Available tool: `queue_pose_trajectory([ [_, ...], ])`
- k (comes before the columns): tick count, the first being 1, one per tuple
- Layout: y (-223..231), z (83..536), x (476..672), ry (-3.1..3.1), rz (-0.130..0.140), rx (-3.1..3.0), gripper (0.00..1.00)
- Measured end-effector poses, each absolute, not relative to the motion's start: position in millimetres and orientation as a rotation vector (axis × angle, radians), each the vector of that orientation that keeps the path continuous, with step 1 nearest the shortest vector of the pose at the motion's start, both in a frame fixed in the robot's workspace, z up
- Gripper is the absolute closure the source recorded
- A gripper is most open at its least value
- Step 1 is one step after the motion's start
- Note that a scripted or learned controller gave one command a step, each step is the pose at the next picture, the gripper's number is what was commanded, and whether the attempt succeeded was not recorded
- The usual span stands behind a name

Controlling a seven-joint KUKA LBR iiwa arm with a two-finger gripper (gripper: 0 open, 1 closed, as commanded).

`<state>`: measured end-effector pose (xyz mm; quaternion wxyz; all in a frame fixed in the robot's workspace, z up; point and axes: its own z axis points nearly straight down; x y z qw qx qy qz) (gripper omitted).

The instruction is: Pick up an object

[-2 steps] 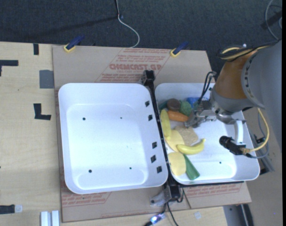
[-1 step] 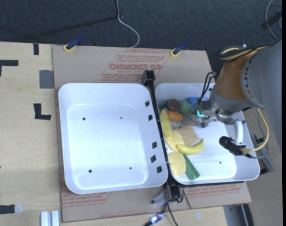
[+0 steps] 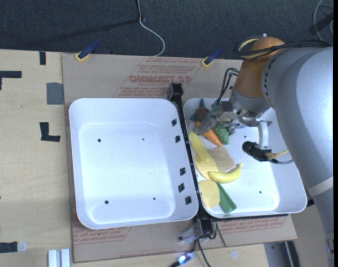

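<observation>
Lying just below-left of gripper [image 3: 227, 118]: orange carrot [image 3: 212, 136], banana [image 3: 225, 175] further down | arm reaching down into right bin [image 3: 280, 196] | finger opening indiscernible

The pale wooden worktop [image 3: 24, 149], marked with black tape pieces [image 3: 46, 131], carries a printed cardboard sheet [image 3: 152, 79], and on the sheet two white bins [image 3: 83, 166] sit touching, side by side

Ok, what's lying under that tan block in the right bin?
The tan block lies on a pale yellow piece, with a banana against its lower edge. Whatever else is beneath it is covered.
</observation>
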<state>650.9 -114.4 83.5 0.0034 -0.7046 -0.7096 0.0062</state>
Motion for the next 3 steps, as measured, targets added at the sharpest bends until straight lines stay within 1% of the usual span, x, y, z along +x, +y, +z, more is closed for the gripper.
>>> queue_pose_trajectory([
  [1,-116,95,648.9,-2.216,0.023,-2.21,1.0],
  [2,-98,136,669.4,-2.226,-0.003,-2.219,1.0],
  [3,-94,133,667.9,-2.223,0.003,-2.22,1.0],
])
